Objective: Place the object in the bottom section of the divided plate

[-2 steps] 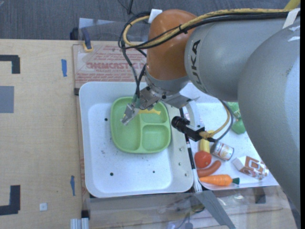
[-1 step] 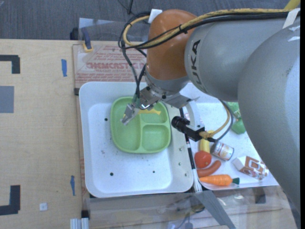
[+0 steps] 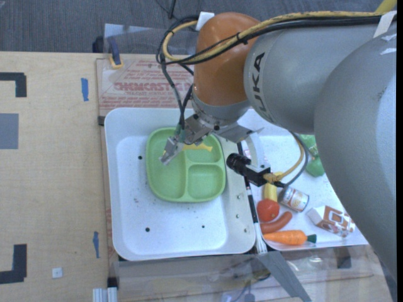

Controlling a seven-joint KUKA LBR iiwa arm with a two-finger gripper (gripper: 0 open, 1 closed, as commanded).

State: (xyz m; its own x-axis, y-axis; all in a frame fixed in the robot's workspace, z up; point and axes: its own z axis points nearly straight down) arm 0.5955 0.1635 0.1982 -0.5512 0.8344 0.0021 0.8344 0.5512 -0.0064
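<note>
Two white bins (image 3: 126, 187) hold one green divided plate (image 3: 186, 168).

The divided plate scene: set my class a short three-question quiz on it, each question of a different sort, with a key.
1. True or false: the green divided plate lies in the left white bin.
2. Which bin holds the carrot? A) left B) right
3. Fill in: the gripper hangs over the plate's ____ side.

Key:
1. True.
2. B; the carrot lies beside a tomato in the right bin.
3. Left, over the big section; a small yellow piece lies at the plate's upper edge.
</note>
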